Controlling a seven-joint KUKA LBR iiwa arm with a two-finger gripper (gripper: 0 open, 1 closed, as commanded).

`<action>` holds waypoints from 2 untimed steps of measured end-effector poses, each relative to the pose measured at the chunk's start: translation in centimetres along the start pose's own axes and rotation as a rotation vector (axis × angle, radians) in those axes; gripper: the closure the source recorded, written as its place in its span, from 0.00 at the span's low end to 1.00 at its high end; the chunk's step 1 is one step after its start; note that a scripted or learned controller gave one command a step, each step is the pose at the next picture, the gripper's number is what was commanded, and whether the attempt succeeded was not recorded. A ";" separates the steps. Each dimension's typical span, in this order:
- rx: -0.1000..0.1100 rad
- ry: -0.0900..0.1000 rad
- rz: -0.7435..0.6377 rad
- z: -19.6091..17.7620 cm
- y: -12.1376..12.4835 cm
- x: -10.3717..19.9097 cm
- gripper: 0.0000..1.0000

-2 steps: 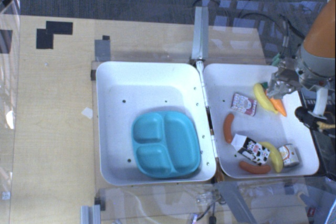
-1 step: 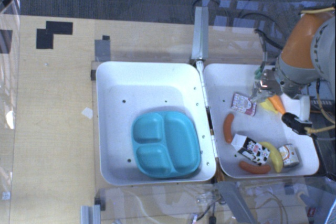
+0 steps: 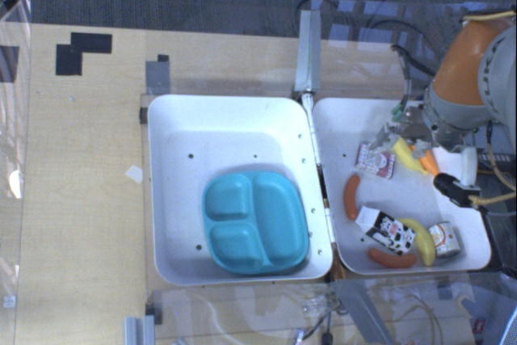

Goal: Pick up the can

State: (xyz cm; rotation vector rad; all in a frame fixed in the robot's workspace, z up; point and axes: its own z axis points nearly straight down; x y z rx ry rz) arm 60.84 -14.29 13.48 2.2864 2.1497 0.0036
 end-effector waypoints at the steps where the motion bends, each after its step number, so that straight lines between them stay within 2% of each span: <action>1: -0.006 0.000 0.019 4.5 -7.4 -1.6 0.00; 2: -0.015 0.001 0.016 3.3 -7.1 -1.4 1.00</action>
